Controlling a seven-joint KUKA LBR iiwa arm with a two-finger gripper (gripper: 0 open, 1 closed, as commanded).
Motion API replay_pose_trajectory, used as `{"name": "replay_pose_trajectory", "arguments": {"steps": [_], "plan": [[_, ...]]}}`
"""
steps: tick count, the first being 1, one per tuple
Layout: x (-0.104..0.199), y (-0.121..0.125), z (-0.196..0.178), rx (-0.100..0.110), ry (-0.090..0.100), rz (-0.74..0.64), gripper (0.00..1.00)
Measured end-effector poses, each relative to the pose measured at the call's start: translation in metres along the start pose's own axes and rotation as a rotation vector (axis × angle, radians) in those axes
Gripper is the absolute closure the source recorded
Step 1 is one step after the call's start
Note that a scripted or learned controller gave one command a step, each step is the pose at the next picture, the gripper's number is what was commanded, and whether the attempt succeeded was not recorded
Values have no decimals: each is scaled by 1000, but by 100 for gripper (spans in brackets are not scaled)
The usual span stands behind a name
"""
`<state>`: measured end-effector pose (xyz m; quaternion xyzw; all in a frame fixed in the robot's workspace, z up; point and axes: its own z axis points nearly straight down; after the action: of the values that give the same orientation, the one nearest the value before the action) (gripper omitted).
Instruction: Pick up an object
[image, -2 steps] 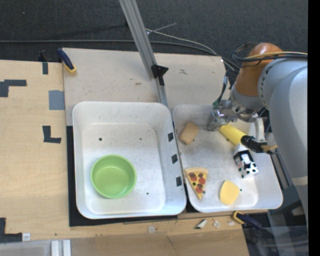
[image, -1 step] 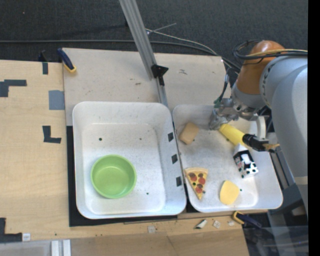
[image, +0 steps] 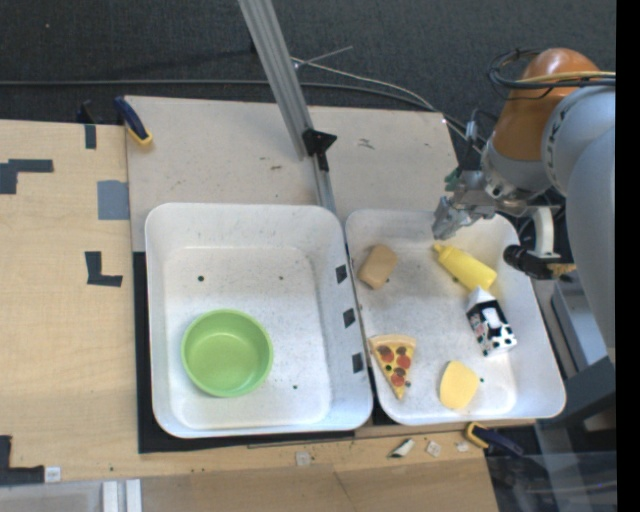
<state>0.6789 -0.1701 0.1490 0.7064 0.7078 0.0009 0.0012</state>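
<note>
no writing can be read on the black-and-white carton (image: 490, 327). it lies in the shallow white right bin (image: 530, 395) with a yellow plastic bottle (image: 466, 267). the gripper (image: 447, 226) hovers over that bin, finger state unclear.

yellow mustard bottle (image: 465, 266), lying flat, right bin's far side

two white bins (image: 165, 260), faintly speckled, are seen on a tan bench. a lime green bowl (image: 227, 352) is shown lower left. at right, a yellow bottle (image: 466, 267), a black-and-white spotted carton (image: 489, 326), a red-dotted yellow pizza slice (image: 394, 364), a pale yellow piece (image: 458, 386) and a tan block (image: 377, 266) are seen.
</note>
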Motion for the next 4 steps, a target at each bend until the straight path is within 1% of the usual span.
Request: {"name": "replay_pose_trajectory", "arguments": {"steps": [1,2,3,4], "plan": [[-3,-9,-51,2,1,2,100],[-6,-11,-96,0,0,2,100],[56,-16,-84,8,2,-3,100],[110,-31,-80,10,3,-4,100]]}}
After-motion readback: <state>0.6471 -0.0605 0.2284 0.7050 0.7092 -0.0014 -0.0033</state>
